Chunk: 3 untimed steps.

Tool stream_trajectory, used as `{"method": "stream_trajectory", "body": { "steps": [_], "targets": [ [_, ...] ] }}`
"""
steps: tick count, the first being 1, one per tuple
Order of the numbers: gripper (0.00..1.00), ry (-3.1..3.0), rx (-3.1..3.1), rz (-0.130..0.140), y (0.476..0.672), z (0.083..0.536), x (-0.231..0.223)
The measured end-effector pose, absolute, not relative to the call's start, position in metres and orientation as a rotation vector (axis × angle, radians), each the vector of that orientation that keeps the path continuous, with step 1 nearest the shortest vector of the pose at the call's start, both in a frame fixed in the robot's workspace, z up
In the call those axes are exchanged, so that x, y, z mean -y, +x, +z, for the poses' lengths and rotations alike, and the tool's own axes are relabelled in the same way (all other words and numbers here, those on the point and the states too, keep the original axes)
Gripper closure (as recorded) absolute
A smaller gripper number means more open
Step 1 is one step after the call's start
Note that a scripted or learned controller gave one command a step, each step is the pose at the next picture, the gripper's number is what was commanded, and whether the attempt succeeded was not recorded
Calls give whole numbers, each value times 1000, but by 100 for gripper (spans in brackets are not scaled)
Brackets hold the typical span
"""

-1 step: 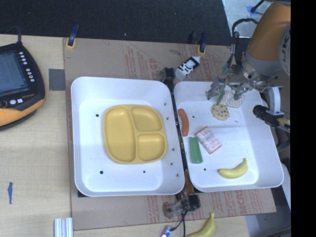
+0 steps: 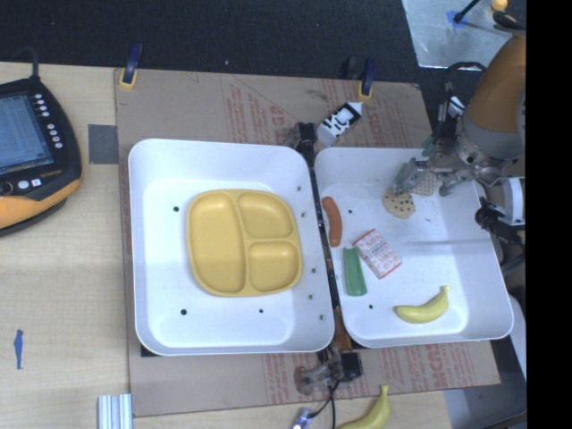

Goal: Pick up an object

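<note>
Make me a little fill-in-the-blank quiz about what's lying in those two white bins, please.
1. The yellow tray lies in the ____ bin.
2. The banana in the right bin is coloured ____.
3. The green bar lies just below the ____, along that bin's left wall.
4. The gripper is just above the ____, at the top of the right bin.

Missing words: left; yellow; sausage; cookie

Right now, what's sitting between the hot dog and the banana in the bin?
In the camera view, the green block and a red-and-white packet lie between the hot dog and the banana.
</note>
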<state>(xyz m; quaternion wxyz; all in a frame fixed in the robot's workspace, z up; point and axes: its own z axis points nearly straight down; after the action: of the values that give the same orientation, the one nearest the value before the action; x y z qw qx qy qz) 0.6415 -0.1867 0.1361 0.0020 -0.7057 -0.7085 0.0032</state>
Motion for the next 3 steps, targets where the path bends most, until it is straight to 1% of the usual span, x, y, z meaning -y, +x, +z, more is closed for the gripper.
{"method": "stream_trajectory", "body": {
  "steps": [1, 2, 3],
  "targets": [
    [0, -2210, 2225, 8, 656, 110, 140],
    [0, -2219, 2223, 2, 656, 108, 186],
    [0, -2212, 2225, 5, 656, 131, 117]
  ]
}}
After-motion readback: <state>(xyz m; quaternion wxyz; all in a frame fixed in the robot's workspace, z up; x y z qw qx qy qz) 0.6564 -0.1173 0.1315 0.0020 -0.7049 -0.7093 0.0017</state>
